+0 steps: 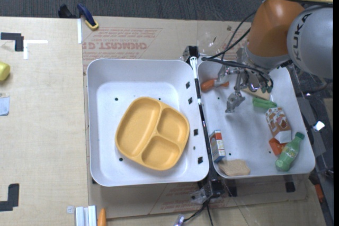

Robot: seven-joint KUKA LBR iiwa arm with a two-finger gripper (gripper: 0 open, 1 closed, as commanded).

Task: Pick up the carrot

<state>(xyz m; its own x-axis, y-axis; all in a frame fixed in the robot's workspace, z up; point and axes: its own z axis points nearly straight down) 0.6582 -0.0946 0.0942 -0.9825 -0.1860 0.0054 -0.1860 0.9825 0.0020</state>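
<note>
The carrot (208, 83), a short orange piece, lies in the right bin (249, 135) near its upper left corner, close to the wall shared with the left bin. My gripper (233, 102) hangs below the orange-banded wrist (273, 29), low over the bin floor. It is to the right of the carrot and slightly nearer the camera, and it is apart from the carrot. Nothing shows in its grasp.
The right bin also holds a green piece (263, 104), a red and white packet (278, 120), a green bottle (289, 153), a small box (217, 145) and a tan slab (234, 168). A yellow divided plate (153, 133) lies in the left bin (100, 114).
</note>
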